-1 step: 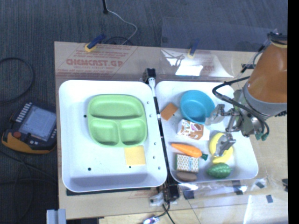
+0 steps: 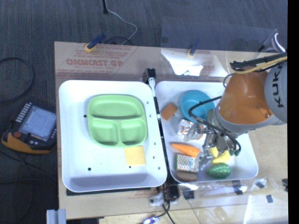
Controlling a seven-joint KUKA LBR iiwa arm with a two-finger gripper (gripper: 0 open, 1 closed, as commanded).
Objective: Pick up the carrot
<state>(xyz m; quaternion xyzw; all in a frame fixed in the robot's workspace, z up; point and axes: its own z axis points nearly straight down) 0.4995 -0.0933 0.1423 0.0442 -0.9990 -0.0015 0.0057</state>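
Observation:
The orange carrot (image 2: 185, 149) lies on its side in the right bin (image 2: 164, 107), pointing left, near the bin's front half. My gripper (image 2: 209, 149) hangs from the orange-banded wrist just to the carrot's right, over the bin floor. Its metal fingers (image 2: 204, 156) point down beside the carrot's thick end, and nothing shows between them. Whether they touch the carrot is unclear.
Around the carrot sit a blue bowl (image 2: 193, 101), a brown block (image 2: 169, 110), a wrapped packet (image 2: 188, 127), a patterned packet (image 2: 185, 163), a yellow item (image 2: 221, 156) and a green item (image 2: 218, 171). The left bin (image 2: 74, 171) bears a green divided plate (image 2: 117, 119) and a yellow sponge (image 2: 135, 155).

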